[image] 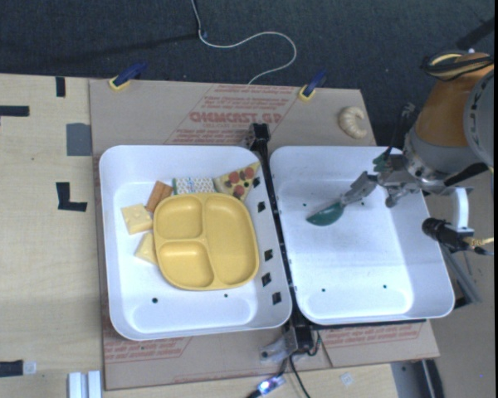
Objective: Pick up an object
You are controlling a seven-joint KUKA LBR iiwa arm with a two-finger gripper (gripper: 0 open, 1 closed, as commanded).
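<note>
Overhead, gripper (380,181) at 3 o'clock over right bin (415,301); finger spread unreadable, grasp uncertain. Green spoon (330,211) lies just beside it toward 8 o'clock. Yellow divided plate (206,240) fills left bin (120,222).

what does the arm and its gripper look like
The arm is grey with a broad orange band above the wrist. The gripper is a compact block of grey and dark metal parts, tapering to a thin grey part over the right bin.
</note>
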